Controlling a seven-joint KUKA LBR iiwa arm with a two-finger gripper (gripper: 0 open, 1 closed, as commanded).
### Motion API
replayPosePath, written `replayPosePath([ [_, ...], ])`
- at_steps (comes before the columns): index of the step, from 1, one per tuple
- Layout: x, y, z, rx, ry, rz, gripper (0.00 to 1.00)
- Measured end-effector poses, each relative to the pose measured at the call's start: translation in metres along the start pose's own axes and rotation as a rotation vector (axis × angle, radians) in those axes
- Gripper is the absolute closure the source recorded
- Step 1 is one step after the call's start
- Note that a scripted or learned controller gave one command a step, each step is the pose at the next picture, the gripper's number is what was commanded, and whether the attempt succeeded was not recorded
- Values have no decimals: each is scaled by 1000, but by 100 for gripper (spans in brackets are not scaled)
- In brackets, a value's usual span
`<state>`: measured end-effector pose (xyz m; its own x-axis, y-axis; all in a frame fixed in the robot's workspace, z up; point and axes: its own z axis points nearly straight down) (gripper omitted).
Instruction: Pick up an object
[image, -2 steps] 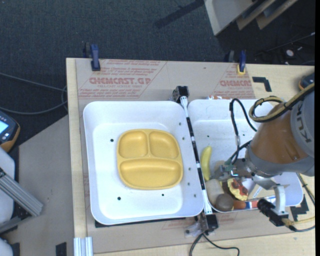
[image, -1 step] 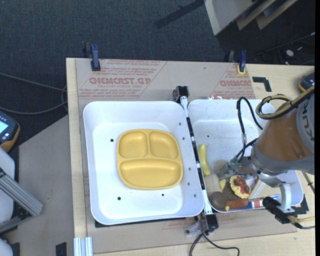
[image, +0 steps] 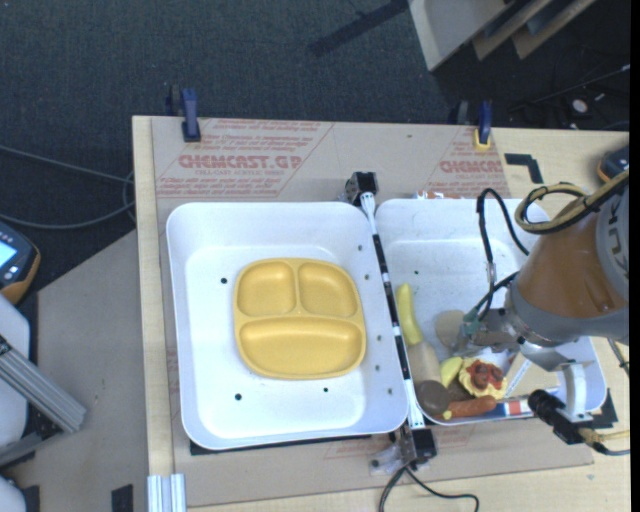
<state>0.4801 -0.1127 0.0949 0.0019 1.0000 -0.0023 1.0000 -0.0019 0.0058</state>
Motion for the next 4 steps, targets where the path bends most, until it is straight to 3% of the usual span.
replayPosePath([
  [1, 0, 0, 1, 2, 1, 0, 0],
  [2, 8, -2, 11, 9, 4, -2, 0],
  [3, 8, 0, 0, 3, 2, -1, 100],
  [4, 63, 128, -96, -14, 1, -13, 100],
])
